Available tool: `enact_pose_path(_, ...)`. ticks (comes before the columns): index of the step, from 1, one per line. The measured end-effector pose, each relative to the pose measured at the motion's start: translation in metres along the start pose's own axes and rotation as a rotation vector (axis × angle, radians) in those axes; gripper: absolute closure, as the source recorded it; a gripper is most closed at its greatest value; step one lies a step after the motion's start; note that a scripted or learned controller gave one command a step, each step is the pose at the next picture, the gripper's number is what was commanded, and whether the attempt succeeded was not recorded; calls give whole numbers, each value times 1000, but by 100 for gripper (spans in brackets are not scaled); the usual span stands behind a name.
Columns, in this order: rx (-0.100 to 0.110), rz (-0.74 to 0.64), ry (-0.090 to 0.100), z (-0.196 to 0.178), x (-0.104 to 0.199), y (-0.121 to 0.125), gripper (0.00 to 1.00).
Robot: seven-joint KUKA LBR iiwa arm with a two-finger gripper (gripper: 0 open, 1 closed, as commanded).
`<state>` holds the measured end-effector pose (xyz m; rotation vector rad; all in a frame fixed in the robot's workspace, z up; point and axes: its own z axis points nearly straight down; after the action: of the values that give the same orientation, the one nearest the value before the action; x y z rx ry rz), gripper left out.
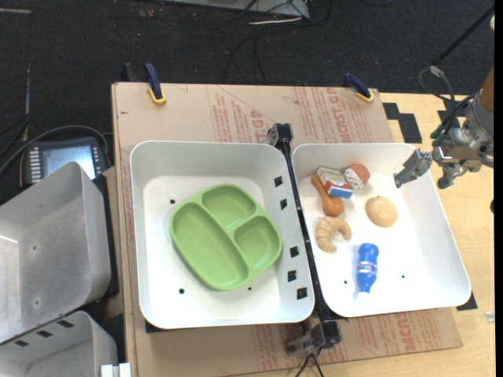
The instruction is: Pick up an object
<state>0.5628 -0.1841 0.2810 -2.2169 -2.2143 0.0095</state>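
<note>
Camera view: arm [481,124] cut off.

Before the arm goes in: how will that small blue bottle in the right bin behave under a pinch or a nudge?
The small blue plastic bottle lies on its side on the white right bin floor, so a sideways nudge would probably roll it. It looks round and smooth, so it may squirt out of a pinch. It seems light for its size, likely toy-like.
</note>
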Motion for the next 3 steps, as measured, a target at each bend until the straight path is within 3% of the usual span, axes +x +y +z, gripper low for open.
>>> enact_pose_path(1,-10,-2,-2,-6,0,2,0)
enact_pose_path(3,-5,1,-1,94,-1,-14,0)
